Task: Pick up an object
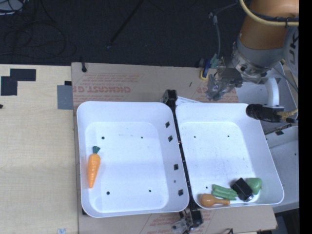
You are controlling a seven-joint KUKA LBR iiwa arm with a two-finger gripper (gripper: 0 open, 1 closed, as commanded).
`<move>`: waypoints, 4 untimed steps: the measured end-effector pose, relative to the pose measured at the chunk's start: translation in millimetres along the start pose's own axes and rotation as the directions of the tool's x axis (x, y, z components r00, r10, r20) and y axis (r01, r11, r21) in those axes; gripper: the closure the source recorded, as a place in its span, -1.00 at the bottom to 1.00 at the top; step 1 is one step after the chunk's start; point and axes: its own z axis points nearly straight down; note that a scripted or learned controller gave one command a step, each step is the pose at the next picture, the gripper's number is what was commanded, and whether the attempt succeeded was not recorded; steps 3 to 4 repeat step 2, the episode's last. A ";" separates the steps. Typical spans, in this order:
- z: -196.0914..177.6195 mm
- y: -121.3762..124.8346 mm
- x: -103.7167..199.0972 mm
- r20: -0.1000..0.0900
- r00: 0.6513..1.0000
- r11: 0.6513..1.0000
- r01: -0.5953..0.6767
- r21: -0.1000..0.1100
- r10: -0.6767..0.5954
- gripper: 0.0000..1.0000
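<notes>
Red block lettering is printed on the brown cardboard sheet [127, 84] under the bins, to the left of the gripper [218, 87], running upside down and mirrored so that it cannot be read with any certainty from here.

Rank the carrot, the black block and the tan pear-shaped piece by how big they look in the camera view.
1. carrot, in the left bin, clearly longest.
2. tan pear-shaped piece, right bin's near corner.
3. black block, beside it. These two look close in size, and the block partly overlaps green pieces, so their order is unsure.
</notes>
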 end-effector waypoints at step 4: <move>-94.7 31.9 44.0 0.000 1.000 1.000 0.005 -0.010 -0.005 1.00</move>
